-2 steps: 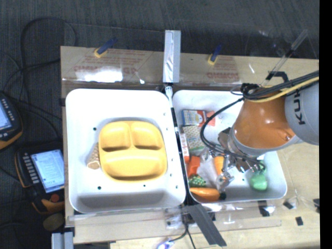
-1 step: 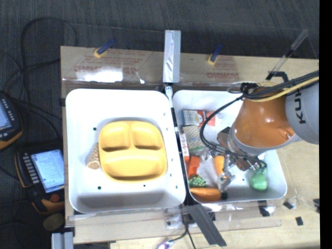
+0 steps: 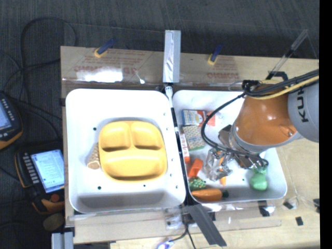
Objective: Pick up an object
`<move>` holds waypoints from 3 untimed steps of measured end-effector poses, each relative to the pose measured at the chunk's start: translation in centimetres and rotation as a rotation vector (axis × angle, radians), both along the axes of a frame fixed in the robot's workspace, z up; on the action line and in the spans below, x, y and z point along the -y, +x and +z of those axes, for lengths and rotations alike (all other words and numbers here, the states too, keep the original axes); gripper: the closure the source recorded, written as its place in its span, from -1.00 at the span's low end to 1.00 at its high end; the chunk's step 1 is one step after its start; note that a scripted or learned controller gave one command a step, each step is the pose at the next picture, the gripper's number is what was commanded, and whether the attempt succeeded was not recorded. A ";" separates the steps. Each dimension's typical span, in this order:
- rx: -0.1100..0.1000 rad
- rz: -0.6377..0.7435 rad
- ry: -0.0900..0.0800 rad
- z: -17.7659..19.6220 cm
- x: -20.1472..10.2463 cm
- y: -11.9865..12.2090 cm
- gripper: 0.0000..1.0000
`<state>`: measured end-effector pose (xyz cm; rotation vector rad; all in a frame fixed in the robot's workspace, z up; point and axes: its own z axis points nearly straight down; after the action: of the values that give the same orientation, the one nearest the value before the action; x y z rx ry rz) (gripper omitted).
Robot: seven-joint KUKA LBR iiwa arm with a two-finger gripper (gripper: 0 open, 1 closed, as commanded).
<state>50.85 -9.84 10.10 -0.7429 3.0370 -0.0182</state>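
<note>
Jaws (image 3: 218,166) of the grey-and-orange arm (image 3: 267,121) hang low in the right bin (image 3: 277,183), among the objects there; whether they are apart or together cannot be told from this angle. At far left on the counter (image 3: 303,66), the left bin (image 3: 78,139) holds a yellow divided tray (image 3: 133,149), with a tan ice-cream cone (image 3: 94,158) tucked against its left edge. Across the divider, the right bin holds small printed boxes (image 3: 191,126) near its upper left, an orange piece (image 3: 195,167) just left of the jaws, and an orange carrot (image 3: 206,194) lying along the near wall. A green toy (image 3: 258,180) sits at lower right, beside the arm's wrist.
</note>
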 end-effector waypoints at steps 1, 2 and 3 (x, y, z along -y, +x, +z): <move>0.000 0.000 0.000 0.0 0.0 0.0 -1.00; -0.002 -0.025 0.006 -1.0 0.0 -0.2 -1.00; 0.009 0.037 0.004 -0.9 -0.1 -0.9 -1.00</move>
<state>49.97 -9.78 9.20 -0.7967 3.0129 -0.0157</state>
